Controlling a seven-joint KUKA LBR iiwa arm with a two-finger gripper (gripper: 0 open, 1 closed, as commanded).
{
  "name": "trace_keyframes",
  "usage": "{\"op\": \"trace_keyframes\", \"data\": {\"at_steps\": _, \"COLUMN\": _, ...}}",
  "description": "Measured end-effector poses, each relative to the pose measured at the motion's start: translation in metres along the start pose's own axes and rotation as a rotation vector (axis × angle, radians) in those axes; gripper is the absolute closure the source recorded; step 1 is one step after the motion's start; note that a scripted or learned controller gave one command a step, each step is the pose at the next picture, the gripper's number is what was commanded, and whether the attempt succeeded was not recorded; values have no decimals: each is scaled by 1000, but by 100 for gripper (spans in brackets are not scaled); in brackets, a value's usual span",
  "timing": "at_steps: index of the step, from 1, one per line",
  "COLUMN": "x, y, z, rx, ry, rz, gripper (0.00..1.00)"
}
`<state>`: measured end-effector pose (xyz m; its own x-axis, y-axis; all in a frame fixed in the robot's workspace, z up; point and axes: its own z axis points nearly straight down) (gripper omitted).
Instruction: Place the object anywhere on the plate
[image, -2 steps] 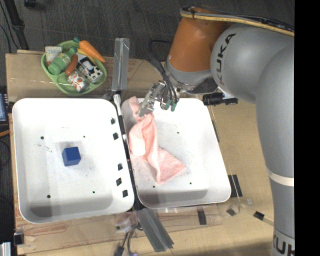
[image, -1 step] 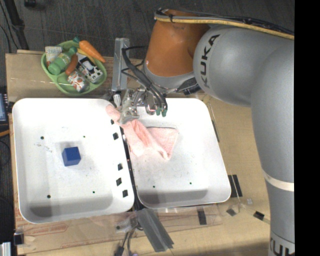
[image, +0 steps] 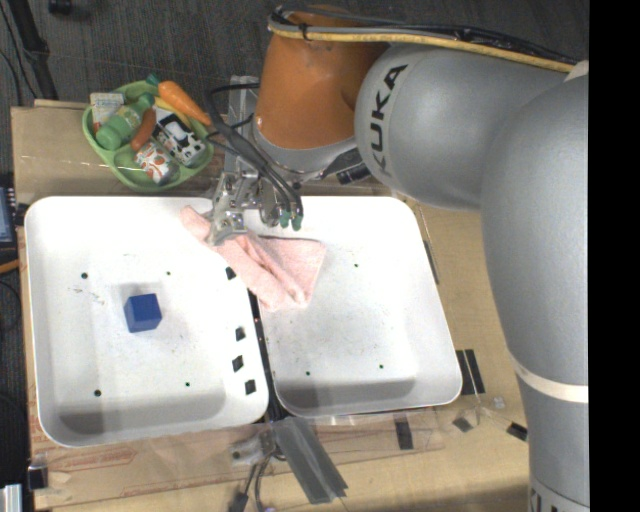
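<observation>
A pink cloth (image: 275, 265) lies crumpled across the ridge between the two white bins, mostly in the right bin (image: 400, 340). Its upper left end is bunched and drawn up to my gripper (image: 228, 222). The gripper hangs over the back edge of the bins, just above the ridge, with its metal fingers (image: 222, 212) shut on that end of the cloth. A small blue cube (image: 143, 311) rests on the floor of the left bin (image: 60, 300), well away from the gripper. The wrist's orange band sits directly above the gripper.
A green bowl (image: 103, 150) with toy vegetables, a carrot among them, stands on the bench behind the left bin, close to the gripper's left. The grey arm covers the view's right side. Dark cables run from the wrist down to the gripper.
</observation>
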<state>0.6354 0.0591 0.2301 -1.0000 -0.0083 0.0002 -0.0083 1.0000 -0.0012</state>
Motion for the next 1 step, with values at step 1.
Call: {"op": "trace_keyframes", "data": {"at_steps": 1, "x": -5, "y": 54, "z": -9, "rx": 0, "ry": -1, "rz": 0, "gripper": 100}}
